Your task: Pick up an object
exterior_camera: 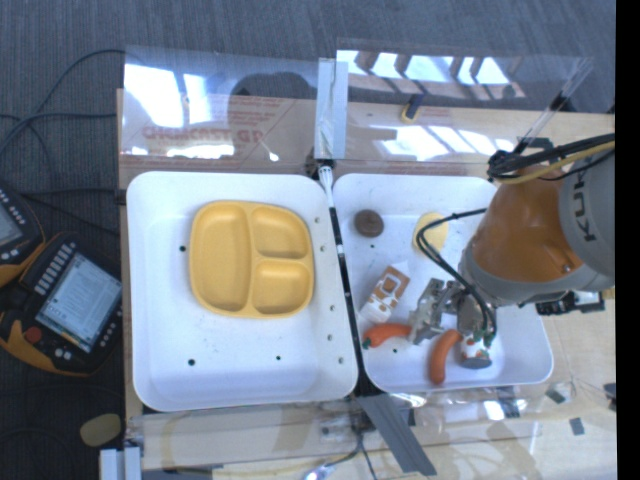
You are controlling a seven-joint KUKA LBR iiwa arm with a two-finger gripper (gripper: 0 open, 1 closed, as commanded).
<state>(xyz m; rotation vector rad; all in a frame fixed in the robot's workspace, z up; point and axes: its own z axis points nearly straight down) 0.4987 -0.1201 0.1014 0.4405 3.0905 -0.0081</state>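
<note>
The gripper (437, 313) is being held low in the right bin (530, 363), just above a toy carrot (385, 335) and beside a toy sausage (441, 355). Whether its fingers are spread or pressed together cannot be told. A yellow divided plate (252, 258) is lying in the left bin (160, 358).

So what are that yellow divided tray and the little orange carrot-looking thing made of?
The yellow tray looks like moulded plastic with a matte finish: even colour, soft rounded compartment edges. The carrot seems to be toy plastic, judging by its uniform colour, though it is too small to be sure.
</note>
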